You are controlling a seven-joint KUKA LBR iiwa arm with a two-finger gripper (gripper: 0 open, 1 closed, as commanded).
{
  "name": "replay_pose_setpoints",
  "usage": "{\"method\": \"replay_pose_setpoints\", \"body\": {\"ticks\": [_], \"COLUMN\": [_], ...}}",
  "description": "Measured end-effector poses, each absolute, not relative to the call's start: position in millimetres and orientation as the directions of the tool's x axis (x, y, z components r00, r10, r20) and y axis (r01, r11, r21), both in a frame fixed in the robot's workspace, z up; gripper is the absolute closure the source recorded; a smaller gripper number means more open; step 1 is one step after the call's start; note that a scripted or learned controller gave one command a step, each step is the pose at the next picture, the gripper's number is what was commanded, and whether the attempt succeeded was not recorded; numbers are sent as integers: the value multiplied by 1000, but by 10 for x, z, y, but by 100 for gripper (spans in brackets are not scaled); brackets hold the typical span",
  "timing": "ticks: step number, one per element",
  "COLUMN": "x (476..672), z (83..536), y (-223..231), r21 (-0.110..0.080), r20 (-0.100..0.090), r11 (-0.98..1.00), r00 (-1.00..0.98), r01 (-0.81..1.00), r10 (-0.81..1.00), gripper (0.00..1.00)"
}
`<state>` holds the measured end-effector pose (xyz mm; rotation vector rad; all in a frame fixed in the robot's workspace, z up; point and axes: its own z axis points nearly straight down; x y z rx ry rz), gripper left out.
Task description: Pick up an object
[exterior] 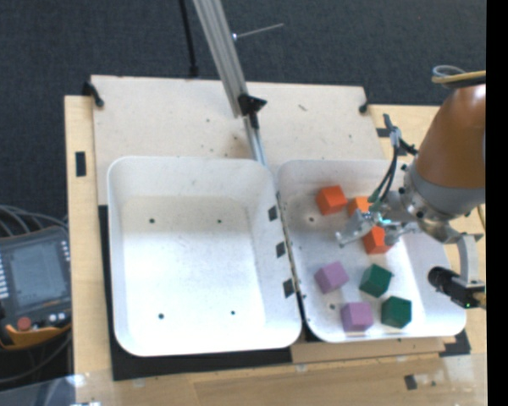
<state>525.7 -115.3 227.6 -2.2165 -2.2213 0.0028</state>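
Note:
The right bin holds several cubes. An orange cube lies toward its back. A second orange cube sits right under my gripper, and a sliver of orange shows just behind the gripper. Two purple cubes and two green cubes lie toward the front. My gripper hangs low over the middle of the right bin, beside or touching the second orange cube; I cannot tell which.
The left bin stands beside the right one, with a shared rim between them. A slanted metal pole rises behind the bins. A teach pendant lies off the bench at the left.

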Motion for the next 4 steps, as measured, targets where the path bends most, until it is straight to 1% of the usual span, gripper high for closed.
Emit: {"method": "replay_pose_setpoints", "body": {"ticks": [1, 2, 3, 4], "x": [5266, 5327, 5370, 5380], "z": [2299, 1695, 1089, 981], "y": [-1157, -1180, -1236, -1251], "r21": [2, -4, -5, 2], "r20": [0, -1, -1, -2], "r11": [-1, -2, -2, -3], "r00": [1, 2, 2, 3], "r01": [1000, 1000, 1000, 1000], "r10": [1000, 1000, 1000, 1000], "gripper": [0, 0, 0, 0]}}
